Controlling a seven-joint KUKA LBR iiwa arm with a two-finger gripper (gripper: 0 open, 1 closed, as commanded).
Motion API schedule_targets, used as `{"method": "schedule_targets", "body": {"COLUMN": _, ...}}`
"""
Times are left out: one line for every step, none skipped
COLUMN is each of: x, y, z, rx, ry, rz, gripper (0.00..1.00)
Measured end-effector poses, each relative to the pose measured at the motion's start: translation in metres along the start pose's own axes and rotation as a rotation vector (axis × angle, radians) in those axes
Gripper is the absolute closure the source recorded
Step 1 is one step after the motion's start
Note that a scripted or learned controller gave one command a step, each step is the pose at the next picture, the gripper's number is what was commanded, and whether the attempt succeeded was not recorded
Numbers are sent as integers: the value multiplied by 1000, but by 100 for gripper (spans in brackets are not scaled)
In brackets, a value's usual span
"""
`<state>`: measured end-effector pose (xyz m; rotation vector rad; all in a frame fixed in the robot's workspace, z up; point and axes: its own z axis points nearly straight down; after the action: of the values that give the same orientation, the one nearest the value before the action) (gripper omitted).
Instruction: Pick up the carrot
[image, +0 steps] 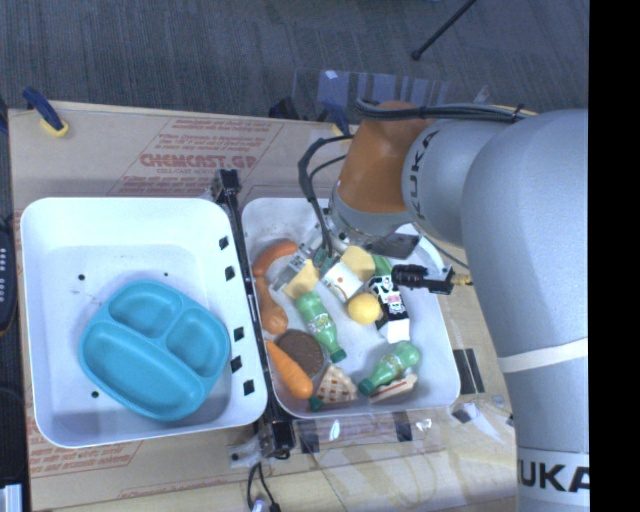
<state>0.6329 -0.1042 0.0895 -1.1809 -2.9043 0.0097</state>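
Right bin (432, 385): holds a crowded lot of toy foods. Carrot (289, 370), orange and tapered, lies at the near left of this bin, close against the dividing wall, its narrow end pointing toward the near edge; a brown round cookie (303, 351) touches its right side and a wedge of pizza (336, 385) sits just beyond its tip. Further items: two green bottles (322, 320), a lemon (365, 308), a cheese block (303, 281), and an orange sausage-like piece (271, 258) at the far left. Left bin (60, 220): one blue divided plate (153, 347). Tool (308, 262): low over the far part of the right bin, well apart from the carrot; whether it is wide or narrow cannot be told, being masked by the wrist. Handling note, as judgement: bring the tool toward the near left corner, align across the carrot's short width, and descend on its thicker middle, keeping clear of the bin wall and the cookie.
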Motion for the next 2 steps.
{"method": "schedule_targets", "body": {"x": -2, "y": 2, "z": -14, "rx": -1, "ry": -5, "rz": -9, "gripper": 100}}
{"method": "schedule_targets", "body": {"x": -19, "y": -18, "z": -102, "rx": -6, "ry": -7, "rz": 240, "gripper": 100}}
